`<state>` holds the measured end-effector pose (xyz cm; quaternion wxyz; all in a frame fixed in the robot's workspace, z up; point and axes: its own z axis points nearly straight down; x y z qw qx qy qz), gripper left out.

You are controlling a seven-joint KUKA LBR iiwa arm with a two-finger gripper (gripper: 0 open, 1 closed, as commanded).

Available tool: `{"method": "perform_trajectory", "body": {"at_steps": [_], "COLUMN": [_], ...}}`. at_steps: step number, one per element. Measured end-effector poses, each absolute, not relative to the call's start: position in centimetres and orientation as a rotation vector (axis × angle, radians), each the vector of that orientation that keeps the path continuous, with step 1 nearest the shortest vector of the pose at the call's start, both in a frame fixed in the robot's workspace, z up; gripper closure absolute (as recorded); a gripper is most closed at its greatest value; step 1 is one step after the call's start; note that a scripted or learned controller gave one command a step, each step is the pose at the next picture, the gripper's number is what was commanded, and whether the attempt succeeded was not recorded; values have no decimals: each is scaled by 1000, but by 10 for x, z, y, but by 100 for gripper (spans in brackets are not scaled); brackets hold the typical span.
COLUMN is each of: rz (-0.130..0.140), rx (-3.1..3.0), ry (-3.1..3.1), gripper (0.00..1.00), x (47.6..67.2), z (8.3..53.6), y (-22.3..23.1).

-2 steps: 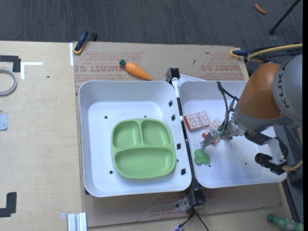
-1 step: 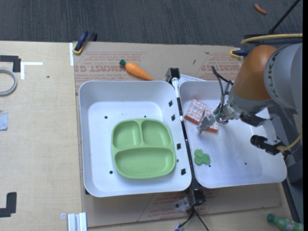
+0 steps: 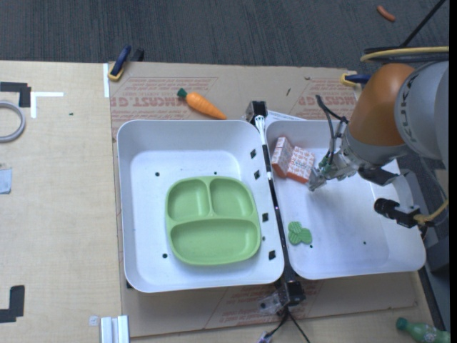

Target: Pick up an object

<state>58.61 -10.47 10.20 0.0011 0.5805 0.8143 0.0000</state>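
On the bench (image 3: 64, 213) sit two white bins, side by side. The left bin (image 3: 136, 213) has a green plate (image 3: 212, 220) in it, with three parts. The right bin (image 3: 350, 241) has a small box (image 3: 291, 159), red and white, near its top left corner. A little green toy (image 3: 299, 234) lies lower down, close to the wall between the bins.

The arm (image 3: 400, 113) reaches in over the right bin. Its hand (image 3: 319, 179) is low, just beside the right edge of the box. It may be touching the box, but I cannot tell. I also cannot tell if the hand is wide or narrow, as it is too small and dark to see.

Nothing is picked up yet, as far as I can see. The box lies flat in the bin. I think the hand is going for the box. It must close on it and lift it up.

An orange carrot (image 3: 203, 104) lies outside, behind the left bin.
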Motion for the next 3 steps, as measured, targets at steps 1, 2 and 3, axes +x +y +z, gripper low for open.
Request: {"method": "perform_trajectory", "body": {"at_steps": [1,2,3], "rz": [0,-1,0], "rx": [1823,1665,1242], "ry": [2556,2661,2883], "gripper": [0,0,0], "x": [586,659,614], "z": [102,192,193], "y": [-105,-49,-25]}}
